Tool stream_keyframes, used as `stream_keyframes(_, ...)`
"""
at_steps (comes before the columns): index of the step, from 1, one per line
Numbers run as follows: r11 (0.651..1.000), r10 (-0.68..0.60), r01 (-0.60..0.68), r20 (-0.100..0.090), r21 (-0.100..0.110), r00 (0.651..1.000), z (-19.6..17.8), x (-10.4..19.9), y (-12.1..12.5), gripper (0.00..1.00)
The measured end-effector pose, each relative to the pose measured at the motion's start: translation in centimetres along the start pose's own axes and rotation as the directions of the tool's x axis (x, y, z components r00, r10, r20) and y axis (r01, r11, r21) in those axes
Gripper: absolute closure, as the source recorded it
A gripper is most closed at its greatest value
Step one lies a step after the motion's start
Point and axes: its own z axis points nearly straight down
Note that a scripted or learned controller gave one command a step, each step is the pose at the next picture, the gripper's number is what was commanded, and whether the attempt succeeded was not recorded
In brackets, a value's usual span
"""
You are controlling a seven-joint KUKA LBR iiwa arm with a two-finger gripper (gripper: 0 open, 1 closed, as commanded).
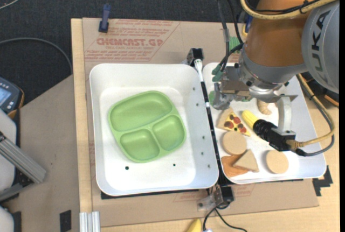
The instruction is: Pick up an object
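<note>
Red print on the brown cardboard sheet lying on the table behind the bins reads "CHEMCAST G.P", seen at a slight slant. Smaller red lines above and below that word are too fine to make out. On the grey arm, part of the black lettering "UKA" shows at the frame's right edge.

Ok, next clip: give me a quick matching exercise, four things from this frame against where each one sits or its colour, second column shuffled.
Things:
1. divided plate
2. pizza slice
3. blue clip
4. round cracker

Descriptions:
A. on the cardboard's far left corner, outside the bins
B. green, lying in the left bin
C. tan disc near the right bin's front right corner
D. in the right bin near the divider, with red dots on top

Pairs: 1-B, 2-D, 3-A, 4-C
</note>
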Motion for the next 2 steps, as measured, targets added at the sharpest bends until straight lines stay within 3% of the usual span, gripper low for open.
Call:
stream_keyframes(1,1.000,-0.003,0.003,0.000,-0.010,1.000,-10.2,-0.3,-3.4,1.00)
stream_keyframes(2,1.000,-0.001,0.001,0.000,0.001,1.000,-7.1,0.1,-3.4,1.00)
